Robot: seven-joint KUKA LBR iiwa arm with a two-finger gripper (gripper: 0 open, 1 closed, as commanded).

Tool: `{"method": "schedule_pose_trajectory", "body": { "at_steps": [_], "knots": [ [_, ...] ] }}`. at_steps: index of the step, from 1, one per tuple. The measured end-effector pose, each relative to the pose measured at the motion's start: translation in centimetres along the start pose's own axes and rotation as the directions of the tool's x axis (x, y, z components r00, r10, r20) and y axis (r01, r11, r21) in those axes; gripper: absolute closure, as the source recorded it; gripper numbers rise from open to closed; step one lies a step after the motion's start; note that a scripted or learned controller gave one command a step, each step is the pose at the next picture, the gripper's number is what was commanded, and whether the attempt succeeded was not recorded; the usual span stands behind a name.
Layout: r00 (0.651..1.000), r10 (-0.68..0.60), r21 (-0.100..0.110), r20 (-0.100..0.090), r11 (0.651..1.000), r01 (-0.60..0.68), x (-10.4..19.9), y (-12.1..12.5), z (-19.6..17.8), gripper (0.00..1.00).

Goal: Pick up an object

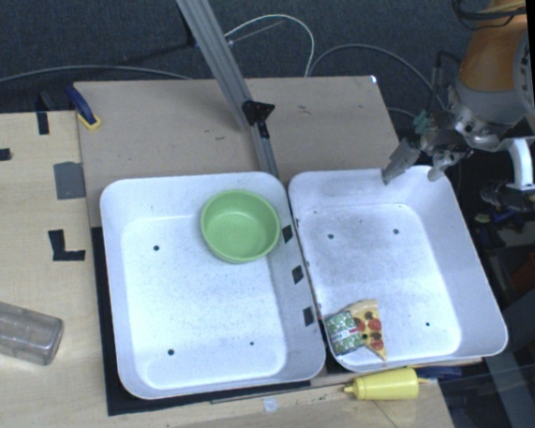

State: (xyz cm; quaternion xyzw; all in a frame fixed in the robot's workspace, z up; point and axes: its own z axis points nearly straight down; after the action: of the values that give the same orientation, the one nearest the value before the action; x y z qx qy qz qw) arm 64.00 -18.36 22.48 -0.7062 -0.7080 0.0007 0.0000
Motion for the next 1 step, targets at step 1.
{"method": "schedule_pose_trajectory", "body": {
  "at_steps": [1],
  "knots": [
    [1.0,0.0,0.0,0.0,1.0,0.0,-0.01,0.0,0.0,0.0]
  ]
}}
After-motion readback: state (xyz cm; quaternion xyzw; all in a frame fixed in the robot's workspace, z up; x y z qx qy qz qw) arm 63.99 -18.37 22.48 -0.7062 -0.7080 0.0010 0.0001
